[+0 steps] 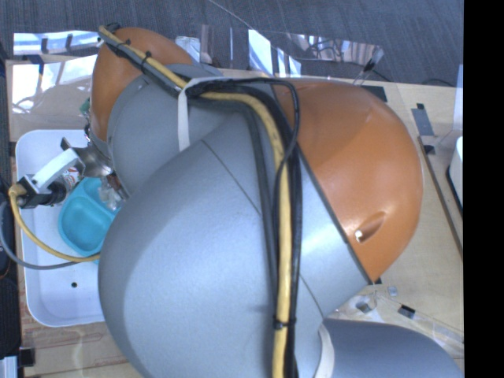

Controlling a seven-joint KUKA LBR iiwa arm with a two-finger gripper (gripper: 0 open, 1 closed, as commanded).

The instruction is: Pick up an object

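Glaring brightly off the clear panels point(315, 47) along the top edge. Blurring softly across the grey arm housing point(213, 242), too close for focus. Shining 1 small highlight on the orange band point(362, 172). Washing out the white bin point(43, 290).

Wooden bench point(441, 235) under white bin point(39, 290)

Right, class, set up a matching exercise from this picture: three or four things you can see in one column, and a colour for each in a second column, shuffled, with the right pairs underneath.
Things
1. bin
2. dish in the bin
3. band on the arm
4. cable along the arm

Colours
A. orange
B. yellow
C. white
D. turquoise

Pairs: 1-C, 2-D, 3-A, 4-B
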